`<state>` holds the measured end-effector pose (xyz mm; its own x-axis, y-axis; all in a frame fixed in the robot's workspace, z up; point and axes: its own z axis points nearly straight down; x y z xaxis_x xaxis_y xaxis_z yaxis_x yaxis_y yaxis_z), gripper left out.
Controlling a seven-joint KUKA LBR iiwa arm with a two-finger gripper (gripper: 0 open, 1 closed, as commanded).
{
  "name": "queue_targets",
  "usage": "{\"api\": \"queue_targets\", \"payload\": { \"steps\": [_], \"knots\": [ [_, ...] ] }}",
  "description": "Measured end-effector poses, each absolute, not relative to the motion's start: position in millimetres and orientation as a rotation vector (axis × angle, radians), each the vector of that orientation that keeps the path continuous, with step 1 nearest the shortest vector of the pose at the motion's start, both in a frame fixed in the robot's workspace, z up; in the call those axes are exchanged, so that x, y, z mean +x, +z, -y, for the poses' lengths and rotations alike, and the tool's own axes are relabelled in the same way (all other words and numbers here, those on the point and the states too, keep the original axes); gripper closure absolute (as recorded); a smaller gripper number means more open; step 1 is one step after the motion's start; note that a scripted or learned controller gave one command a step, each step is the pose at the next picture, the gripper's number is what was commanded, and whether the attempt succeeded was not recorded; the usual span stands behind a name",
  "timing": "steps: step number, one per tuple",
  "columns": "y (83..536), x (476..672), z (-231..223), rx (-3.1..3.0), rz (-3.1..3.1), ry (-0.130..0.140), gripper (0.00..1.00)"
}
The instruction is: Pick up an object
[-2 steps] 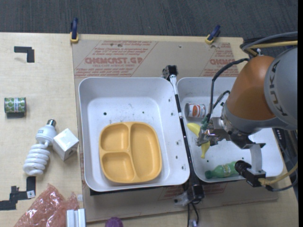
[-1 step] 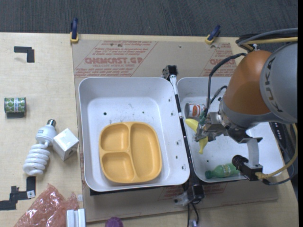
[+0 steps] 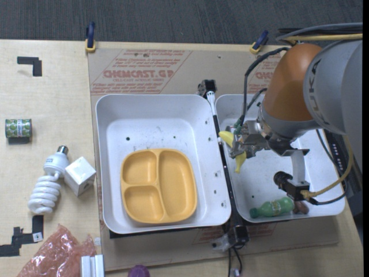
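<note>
One gripper [image 3: 241,143] hangs over the right bin's [image 3: 323,209] left wall. Whether it is open or closed cannot be told, since wrist hardware and cables cover it. A yellow piece [image 3: 238,161] sits right against it, one end poking out at 10 o'clock and the other at 6 o'clock. Its middle is hidden by the metal, so a grip on it cannot be confirmed, and its shape is hard to make out. At 5 o'clock from the gripper, a green bottle [image 3: 272,208] lies on its side against the bin's near wall, with a black arm fitting [image 3: 288,184] just above it. The arm [image 3: 323,85] covers the bin's upper right part. At 8 o'clock, in the left bin [image 3: 144,105], lies a yellow tray [image 3: 158,184] with three compartments. Farther out at 9 o'clock, on the bench, are a white cube [image 3: 80,175] touching a spiral bulb [image 3: 47,184], and a green can [image 3: 18,128] above them. A red mesh bag [image 3: 55,253] is cut off by the bottom edge, as is a small purple thing [image 3: 138,271].
</note>
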<state>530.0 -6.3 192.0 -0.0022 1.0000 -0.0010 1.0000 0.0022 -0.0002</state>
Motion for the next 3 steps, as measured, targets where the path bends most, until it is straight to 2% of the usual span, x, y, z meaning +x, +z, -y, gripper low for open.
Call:
{"api": "queue_targets", "payload": {
  "steps": [1, 3],
  "knots": [
    [192, 534.0, 14, 2.22, -2.222, -0.002, 1.0],
    [192, 477.7, 41, 2.224, -2.22, -0.001, 1.0]
  ]
}}
